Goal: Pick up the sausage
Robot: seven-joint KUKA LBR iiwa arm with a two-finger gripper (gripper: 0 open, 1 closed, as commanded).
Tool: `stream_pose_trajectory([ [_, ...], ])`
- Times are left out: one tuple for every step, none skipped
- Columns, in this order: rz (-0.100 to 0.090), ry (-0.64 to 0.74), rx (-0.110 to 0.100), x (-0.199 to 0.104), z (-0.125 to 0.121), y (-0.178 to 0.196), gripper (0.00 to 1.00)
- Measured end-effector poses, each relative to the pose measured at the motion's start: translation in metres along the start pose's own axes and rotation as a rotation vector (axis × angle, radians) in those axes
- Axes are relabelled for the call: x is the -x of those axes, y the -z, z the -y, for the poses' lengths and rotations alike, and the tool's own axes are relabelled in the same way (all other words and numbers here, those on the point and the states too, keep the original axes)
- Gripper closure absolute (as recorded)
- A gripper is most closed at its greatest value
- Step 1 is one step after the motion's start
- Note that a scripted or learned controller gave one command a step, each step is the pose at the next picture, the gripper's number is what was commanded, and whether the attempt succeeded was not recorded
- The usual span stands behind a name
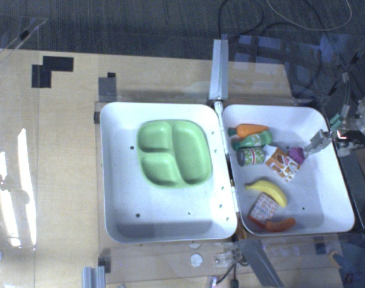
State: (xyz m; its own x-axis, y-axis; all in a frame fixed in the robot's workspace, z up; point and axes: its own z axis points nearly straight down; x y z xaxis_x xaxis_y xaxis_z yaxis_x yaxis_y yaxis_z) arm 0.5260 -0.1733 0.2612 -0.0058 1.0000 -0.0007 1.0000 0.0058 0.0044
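Sausage [276, 224]: reddish-brown, lying flat along the near wall of the right bin [326, 179], at its front corner toward the left bin.
Tool [317, 141]: at the right bin's far right rim, well apart from the sausage; whether it is wide or narrow cannot be told from here, and nothing shows in its grasp.
Step in hand: judged as the approach, with the lift not yet begun.
How to do it well: bring the tool across to the near corner, line it across the sausage's short width, and come straight down so the bin wall does not catch it.
In the way: a small printed box [264, 207] touches the sausage from above, and a banana [269, 191] lies just beside that; a sloppy descent could nudge either.
Other things: carrot [251, 129], green bottle [254, 140], can [250, 156], snack packet [282, 163] and a purple piece [296, 155] sit farther up the bin.
Left bin [119, 179]: holds a green divided plate [173, 153], away from the work.
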Motion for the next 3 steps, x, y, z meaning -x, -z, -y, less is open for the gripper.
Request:
stream_pose_trajectory([
  [-0.001, -0.433, -0.002, -0.075, -0.045, -0.117, 0.0],
  [-0.003, -0.428, 0.001, -0.076, -0.047, -0.106, 1.0],
  [0.0, -0.425, -0.001, -0.029, -0.008, -0.085, 1.0],
])
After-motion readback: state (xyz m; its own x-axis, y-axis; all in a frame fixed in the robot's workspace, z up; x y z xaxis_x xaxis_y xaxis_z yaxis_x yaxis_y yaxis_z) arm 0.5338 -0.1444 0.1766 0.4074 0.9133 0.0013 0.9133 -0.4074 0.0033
